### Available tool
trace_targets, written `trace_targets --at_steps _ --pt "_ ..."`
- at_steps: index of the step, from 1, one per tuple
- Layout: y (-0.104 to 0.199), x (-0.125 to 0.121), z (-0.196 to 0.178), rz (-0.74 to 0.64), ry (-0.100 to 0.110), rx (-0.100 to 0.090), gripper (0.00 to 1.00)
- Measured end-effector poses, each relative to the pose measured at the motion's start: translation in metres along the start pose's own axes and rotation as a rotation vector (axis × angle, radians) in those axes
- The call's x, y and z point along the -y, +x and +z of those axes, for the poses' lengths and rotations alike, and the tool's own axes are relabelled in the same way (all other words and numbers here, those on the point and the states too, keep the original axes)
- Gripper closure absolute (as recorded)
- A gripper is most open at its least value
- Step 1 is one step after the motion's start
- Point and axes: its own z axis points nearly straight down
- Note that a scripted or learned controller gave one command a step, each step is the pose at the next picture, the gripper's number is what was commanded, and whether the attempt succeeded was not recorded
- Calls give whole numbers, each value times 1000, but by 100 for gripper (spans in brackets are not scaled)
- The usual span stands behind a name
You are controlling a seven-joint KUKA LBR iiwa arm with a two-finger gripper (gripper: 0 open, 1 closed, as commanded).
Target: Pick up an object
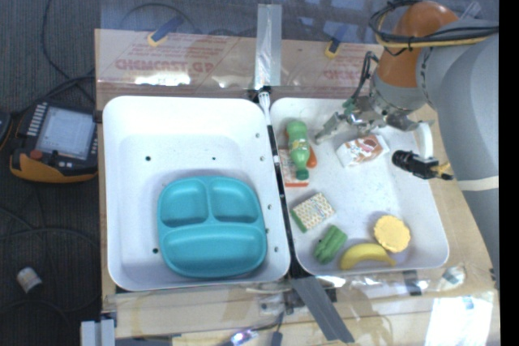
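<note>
Gripper above packet at far edge of right bin

Gripper [362, 126] hangs over the right bin [357, 194], close to its far edge, fingers spread with nothing between them. Nearest target is the white packet [361, 151] with red print, lying flat just beneath and slightly toward the near side of the fingertips. Other candidates in the same bin: green bottle [298, 143] along the left edge, checkered square [313, 211] mid-bin, green pepper [330, 243] and banana [365, 256] at the near edge, yellow disc [392, 232] just beside the banana toward the near right corner. Left bin [178, 142] carries only a teal plate [212, 224], well apart from the arm.

Judgement: the step is the approach, with no grasp yet. To do it well, centre the fingers on the packet before descending. It looks flat and probably soft, so the tips need to go right down to the bin floor and straddle its narrower side, or they will close above it. The bottle is near but apart, so there is little risk of a clash on that side. Main risk: the packet slides or crumples out on closing.
</note>
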Motion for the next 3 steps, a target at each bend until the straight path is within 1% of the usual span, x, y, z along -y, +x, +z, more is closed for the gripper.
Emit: trace_targets --at_steps 1,2,3 --pt "-39 40 0 -184 -8 -8 0" --pt "-38 38 -11 -185 -13 -8 100" --pt "-38 38 -11 -185 -13 -8 0"
